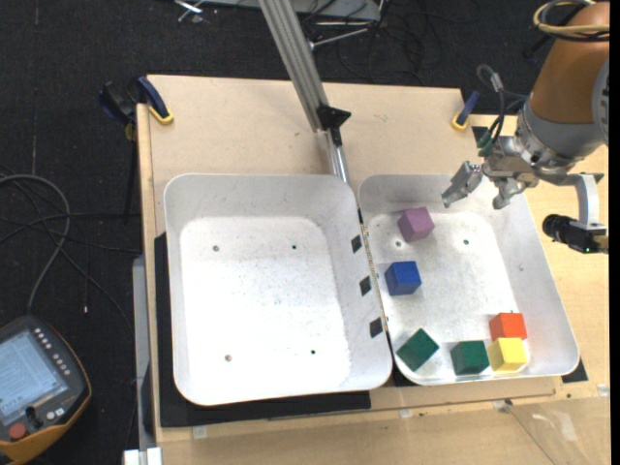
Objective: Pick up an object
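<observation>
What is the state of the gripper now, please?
Gripper: open, holding nothing, above the far edge of the right white bin, near the purple cube.

Purple block (416, 223), blue block (403, 278); two green, orange, yellow blocks clustered along right bin's near edge.

A single fixed camera looks down at a slant from above the table (252, 114), far enough back to take in both white bins — the left bin (184, 211) toward 9 o'clock, the right bin (542, 269) toward 3 o'clock — plus dark floor beyond the table's 12 o'clock edge.
</observation>
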Controlling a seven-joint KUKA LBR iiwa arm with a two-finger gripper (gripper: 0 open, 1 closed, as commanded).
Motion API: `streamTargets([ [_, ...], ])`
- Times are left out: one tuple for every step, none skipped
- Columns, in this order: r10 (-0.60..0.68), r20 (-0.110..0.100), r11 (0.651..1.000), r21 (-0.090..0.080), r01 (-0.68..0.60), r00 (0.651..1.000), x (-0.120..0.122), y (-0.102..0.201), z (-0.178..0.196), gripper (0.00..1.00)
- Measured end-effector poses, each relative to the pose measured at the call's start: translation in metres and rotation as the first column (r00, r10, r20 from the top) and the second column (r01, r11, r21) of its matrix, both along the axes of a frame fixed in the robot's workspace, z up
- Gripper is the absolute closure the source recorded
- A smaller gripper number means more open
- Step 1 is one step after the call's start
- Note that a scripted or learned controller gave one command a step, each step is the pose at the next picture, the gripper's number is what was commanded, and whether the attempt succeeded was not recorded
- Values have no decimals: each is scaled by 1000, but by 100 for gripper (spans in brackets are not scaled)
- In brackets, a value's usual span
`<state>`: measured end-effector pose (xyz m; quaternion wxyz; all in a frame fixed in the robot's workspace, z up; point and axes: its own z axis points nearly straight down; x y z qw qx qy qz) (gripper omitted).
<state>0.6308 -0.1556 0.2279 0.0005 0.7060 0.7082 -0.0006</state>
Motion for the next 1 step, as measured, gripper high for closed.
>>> streamTargets([
  [2, -7, 1000, 3, -2, 1000, 8, 39, -113, 0],
])
